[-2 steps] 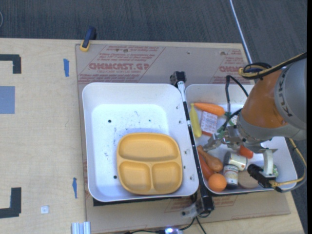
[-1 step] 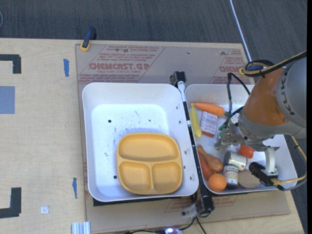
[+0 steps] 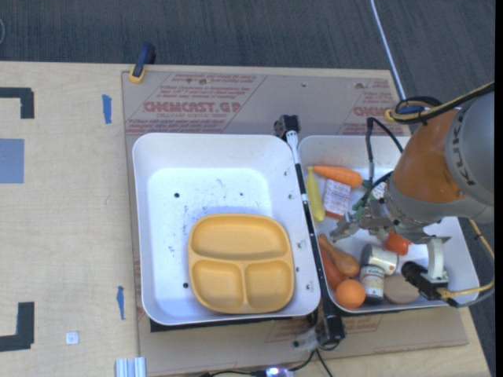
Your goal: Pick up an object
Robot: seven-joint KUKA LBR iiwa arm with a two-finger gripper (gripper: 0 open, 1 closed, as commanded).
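Roughly: two white bins (image 3: 149, 210), one yellow tray (image 3: 240, 261), two carrots (image 3: 338, 174), jaws' state unclear

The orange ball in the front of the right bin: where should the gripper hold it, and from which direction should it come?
Grip the orange ball across its middle, probably coming straight down from above. It is round, so no side is better by shape, but it sits near the front wall of the right bin, with a small jar close beside it, leaving little room sideways.
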